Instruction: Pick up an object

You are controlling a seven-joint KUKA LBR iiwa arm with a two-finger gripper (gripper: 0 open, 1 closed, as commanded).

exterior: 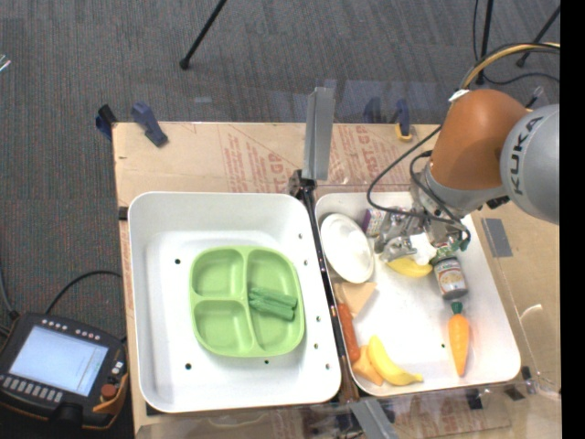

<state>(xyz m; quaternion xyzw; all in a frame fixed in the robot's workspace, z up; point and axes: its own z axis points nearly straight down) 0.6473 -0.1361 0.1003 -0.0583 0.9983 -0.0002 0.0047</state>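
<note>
- Nearest the camera in the right bin (pixel 507 355): a banana (pixel 391 364) by the front rim, touching an orange wedge (pixel 364 366), and a toy carrot (pixel 459 344) close to the right wall. Between them there's a decent bare patch of floor.
- A thin orange stick (pixel 347 329) runs along the right bin's left wall, pretty tight against the edge.
- Left bin (pixel 151 337) has a green divided plate (pixel 245 302) in the middle with a green piece (pixel 272 302) on it, and bare white floor all around.
- Mid right bin: a pale wedge (pixel 359 295), a white bowl (pixel 347 247) tilted near the left wall, and a small bottle (pixel 450 277).
- Farther back, the gripper (pixel 409 236) sits low over a second banana (pixel 409 266), among clutter. Can't tell how the jaws are set; nothing visibly pinched.
</note>
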